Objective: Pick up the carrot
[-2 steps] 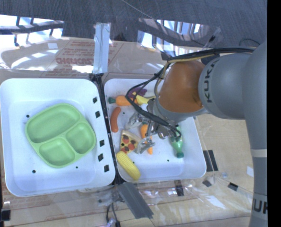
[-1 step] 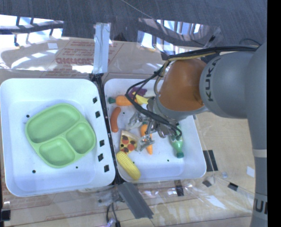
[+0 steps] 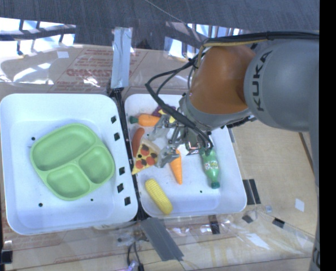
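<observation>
The carrot [image 3: 177, 170] is a small orange cone lying in the right bin [image 3: 230, 193], pointing toward the front edge. My gripper [image 3: 165, 144] hangs low over the middle of this bin, just above and to the left of the carrot's thick end. It is open, with one finger [image 3: 170, 155] close to the carrot's top and the other nearer the pizza slice [image 3: 145, 157]. Nothing sits between the fingers. The arm's orange band and grey wrist hide the back right part of the bin.
Around the carrot lie a green bottle [image 3: 210, 167] to its right, a corn cob [image 3: 158, 196] at the front left, a sausage [image 3: 138, 139] and another orange piece [image 3: 149, 119] at the back left. The left bin [image 3: 15, 208] holds a green divided plate [image 3: 72, 161].
</observation>
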Tool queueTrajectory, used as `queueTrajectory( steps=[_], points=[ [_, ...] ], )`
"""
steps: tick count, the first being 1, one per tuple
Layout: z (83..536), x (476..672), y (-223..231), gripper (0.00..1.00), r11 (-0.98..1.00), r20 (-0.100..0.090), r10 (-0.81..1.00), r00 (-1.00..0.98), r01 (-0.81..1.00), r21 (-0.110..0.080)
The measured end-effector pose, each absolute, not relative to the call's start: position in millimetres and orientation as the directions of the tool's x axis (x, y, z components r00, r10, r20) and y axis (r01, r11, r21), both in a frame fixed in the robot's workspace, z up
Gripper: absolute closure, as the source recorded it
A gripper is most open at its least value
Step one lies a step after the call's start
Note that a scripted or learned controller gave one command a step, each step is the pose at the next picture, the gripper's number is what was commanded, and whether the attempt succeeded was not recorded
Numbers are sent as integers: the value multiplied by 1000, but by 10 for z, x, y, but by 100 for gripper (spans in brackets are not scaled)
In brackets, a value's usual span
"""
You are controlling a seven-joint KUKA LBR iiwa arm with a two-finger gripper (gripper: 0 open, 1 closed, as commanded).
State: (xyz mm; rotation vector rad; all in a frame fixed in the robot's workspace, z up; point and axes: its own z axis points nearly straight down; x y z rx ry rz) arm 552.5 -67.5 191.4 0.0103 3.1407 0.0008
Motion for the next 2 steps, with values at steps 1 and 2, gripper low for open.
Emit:
queueTrajectory(
  steps=[1,2],
  points=[
    [1210,4876,-1070,100,999,1,-54,-999,-54,0],
    [2484,5017,-715,100,1000,-7,11,-1000,11,-1]
  ],
)
